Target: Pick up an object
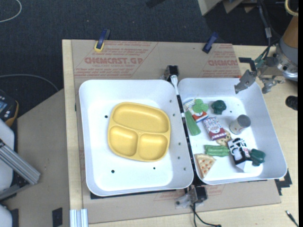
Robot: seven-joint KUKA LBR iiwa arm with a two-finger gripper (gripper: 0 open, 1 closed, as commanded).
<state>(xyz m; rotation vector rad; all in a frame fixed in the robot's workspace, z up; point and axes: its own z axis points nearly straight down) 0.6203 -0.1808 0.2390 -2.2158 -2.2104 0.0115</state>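
The right bin (270, 141) holds several small toys. Among them are a dark green broccoli (218, 107), a grey cylinder (240, 123), a red and white packet (213, 127), a long green vegetable (191, 122), a green pod (217, 150), a pizza slice (204, 164) and a black and white figure (238, 150). My gripper (254, 84) hangs over the bin's far edge, up and to the right of the broccoli. Its fingers (243, 82) are spread open with nothing between them.
A yellow divided plate (139, 130) lies in the left bin (94, 164). Two blue clamps (101, 40) (209, 43) hold the cardboard sheet at the bench's far edge. A metal bracket (172, 73) sits between the bins at the back.
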